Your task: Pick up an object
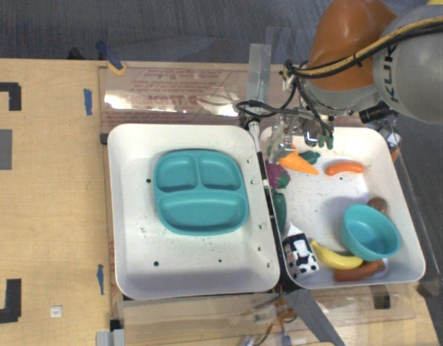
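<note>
Carrot (299, 163), orange with a green top, lies in the upper-left part of the right bin (405, 193), directly under the gripper (287, 141). The gripper's metal parts and cables crowd together above it, and whether the fingers are spread or pressed together cannot be told; nothing is seen held between them. The carrot's green end blurs into the gripper's shadow. Just left of it a purple toy (278, 175) and a dark green one (279, 206) hug the bin's left wall, both hard to identify. An orange sausage (346, 168) lies just right of the carrot, apart from it, with bare white floor below both. Along the near side sit a teal bowl (371, 232), a banana (336, 257), a brown piece (361, 270) partly tucked under the bowl, another brown piece (377, 205) behind it, and a black-and-white toy (300, 254) in the corner. The left bin (127, 265) holds a teal divided plate (201, 192), with open floor around it. The arm (394, 56) is cut off at the right and top edges.
</note>
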Tool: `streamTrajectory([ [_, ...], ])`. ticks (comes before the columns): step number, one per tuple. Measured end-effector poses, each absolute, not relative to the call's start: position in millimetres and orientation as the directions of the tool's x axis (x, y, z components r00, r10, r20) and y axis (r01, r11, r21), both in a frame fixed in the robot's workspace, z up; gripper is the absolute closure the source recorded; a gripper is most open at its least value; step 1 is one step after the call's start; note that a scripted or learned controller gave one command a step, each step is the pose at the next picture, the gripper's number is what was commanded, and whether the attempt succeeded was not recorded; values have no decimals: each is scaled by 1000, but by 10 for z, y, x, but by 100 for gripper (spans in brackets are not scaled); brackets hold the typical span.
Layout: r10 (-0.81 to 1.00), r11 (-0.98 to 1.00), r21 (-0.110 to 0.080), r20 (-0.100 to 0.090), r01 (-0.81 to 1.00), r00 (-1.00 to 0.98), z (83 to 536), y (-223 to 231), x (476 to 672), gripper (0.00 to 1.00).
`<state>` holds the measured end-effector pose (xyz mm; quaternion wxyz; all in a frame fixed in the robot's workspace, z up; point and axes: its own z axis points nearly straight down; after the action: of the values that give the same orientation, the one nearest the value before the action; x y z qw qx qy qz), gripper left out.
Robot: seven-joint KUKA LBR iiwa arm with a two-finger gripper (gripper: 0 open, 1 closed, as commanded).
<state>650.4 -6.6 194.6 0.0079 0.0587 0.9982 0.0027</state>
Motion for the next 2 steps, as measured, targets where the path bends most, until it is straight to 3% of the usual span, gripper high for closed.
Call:
streamTrajectory([
  [1, -115, 993, -1, -10, -115, -993, 2771, -611, 6451, 100],
  [2, -45, 999, 3, 1, -45, -999, 2454, 89, 6063, 100],
])
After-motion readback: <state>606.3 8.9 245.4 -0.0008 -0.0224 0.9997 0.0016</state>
